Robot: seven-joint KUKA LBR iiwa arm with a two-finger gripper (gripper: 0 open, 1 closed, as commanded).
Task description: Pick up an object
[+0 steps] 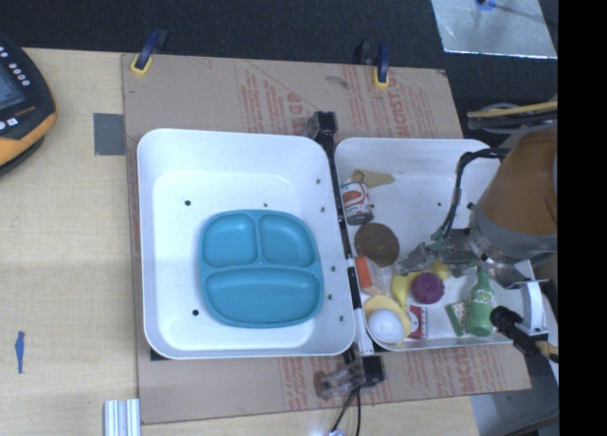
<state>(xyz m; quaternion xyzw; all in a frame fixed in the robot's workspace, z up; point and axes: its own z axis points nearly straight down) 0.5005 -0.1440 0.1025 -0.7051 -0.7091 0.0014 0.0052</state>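
Observation:
The right bin point(408, 161) holds several small things. A small red-and-white can point(356, 203) stands by its left wall, and a brown round disc point(377, 243) lies below it. A purple ball point(428, 288) rests against a yellow piece point(402, 287). A white ball point(385, 326) sits at the near left corner, and a green bottle point(482, 304) lies at the near right. My gripper point(432, 257) is low in the bin, just above the purple ball and right of the brown disc. It is too dark and cluttered to read.
The left bin point(171, 169) holds a blue divided plate point(261, 267). An orange stick point(363, 274) lies by the wall between the bins. The arm's body point(522, 188) covers the right bin's right side. A yellow-and-black device point(19, 102) sits at the bench's far left.

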